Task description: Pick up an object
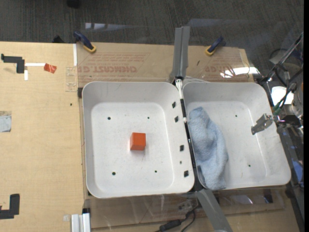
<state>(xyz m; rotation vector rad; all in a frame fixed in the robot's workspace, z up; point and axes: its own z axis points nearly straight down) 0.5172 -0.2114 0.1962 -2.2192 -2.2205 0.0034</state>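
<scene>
Step in hand: we judge the approach not yet begun; nothing is grasped.
Gripper (pixel 261 123): it hangs over the right edge of the right bin (pixel 241 180), carrying nothing; we cannot tell whether it is parted or closed.
Orange block (pixel 138 141): it sits alone near the middle of the left bin (pixel 96 178).
Blue cloth (pixel 208 146): it lies crumpled along the right bin's left side.
Next move: we see the cloth as nearer, the block as a cleaner target; either calls for travel leftward and a descent.

One fixed camera looks down at a slant over both white bins (pixel 91 144).
</scene>
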